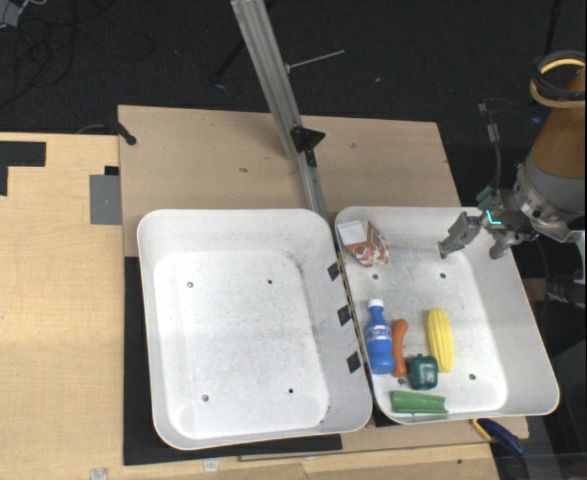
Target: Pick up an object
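Observation:
The right bin [493,298] holds a small red and white carton [361,243] at its far left, a blue bottle [378,337], an orange carrot [400,346], a yellow corn cob [440,339], a dark green block [422,372] and a green pod [417,402] near the front. My gripper [480,241] hangs over the far right part of that bin, open, with nothing between its fingers. It is well to the right of the carton and above the corn cob in the view.
The left bin [173,268] lies beside the right one, with black clips along their shared edge. A slanted metal rail [273,78] runs from the back toward the bins' junction. The arm's orange band [563,128] is at the right edge.

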